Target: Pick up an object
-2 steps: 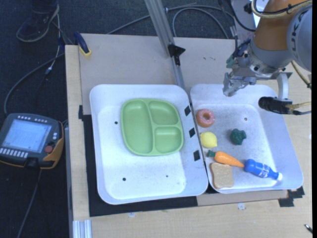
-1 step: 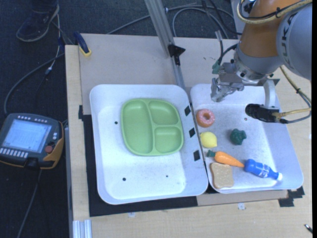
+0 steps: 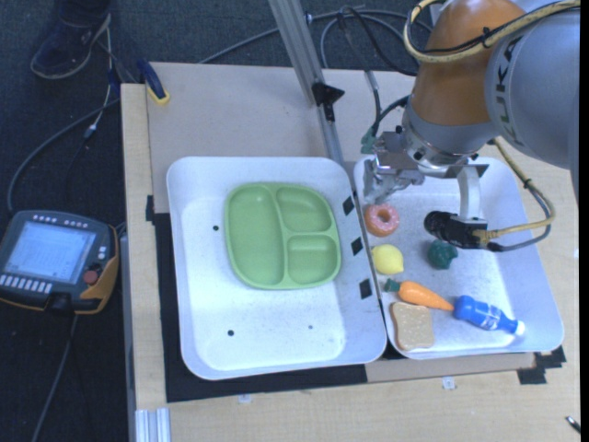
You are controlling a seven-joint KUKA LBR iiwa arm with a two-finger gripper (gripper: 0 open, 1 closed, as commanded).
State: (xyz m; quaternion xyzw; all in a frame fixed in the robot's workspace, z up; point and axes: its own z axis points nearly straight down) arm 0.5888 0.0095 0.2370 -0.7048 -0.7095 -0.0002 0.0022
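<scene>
the nearest candidate for picking is the pink frosted toy doughnut (image 3: 381, 218), which lies at the left edge of the right-hand shallow white plastic bin (image 3: 538, 293), close against the wall it shares with the left bin. the hand (image 3: 379, 184) hangs just above and slightly behind it; whether its tips are spread or pressed together cannot be told from here, and nothing shows between them.

the risks appear to come mainly from position and shape. the doughnut is a low ring with a smooth, rounded rim, so a pinch across it could skid off. it sits so near the bin wall that one tip might strike the rim instead of clearing it. the round yellow toy lemon (image 3: 387, 260) lies just in front and could be nudged.

further out lie a smooth orange toy carrot (image 3: 426, 295), a flat tan toy bread slice (image 3: 413, 326), a glossy blue plastic bottle (image 3: 484, 314) on its side and a knobbly dark green toy (image 3: 442, 254). the left white bin (image 3: 198, 339) carries a matte pale green divided plate (image 3: 281, 235) on the bench (image 3: 230, 109).
</scene>
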